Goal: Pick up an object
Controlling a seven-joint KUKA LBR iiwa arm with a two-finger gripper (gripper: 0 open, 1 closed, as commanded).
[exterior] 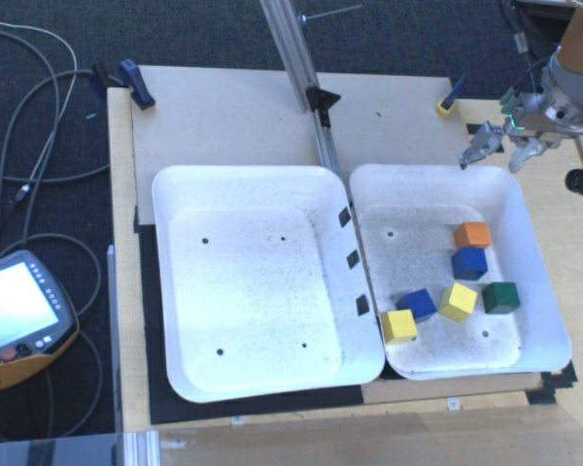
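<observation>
Hovering above the far rim of the right-hand shallow white plastic bin, the two-finger gripper is carrying nothing, fingers spread apart, approach pending; the small orange cube is lying nearest below, requiring a descent.

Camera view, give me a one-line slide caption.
Open claw hovers above the right bin's far rim; six cubes lie inside, none grasped.

Robotics lab/test cell. Evidence: teach pendant w/ lit screen on dark carpet floor off bench's left edge; loose cables on floor nearby; plywood bench w/ blue clamps at back corners; alu. profile post at back edge; two white bins side by side on bench.
</observation>
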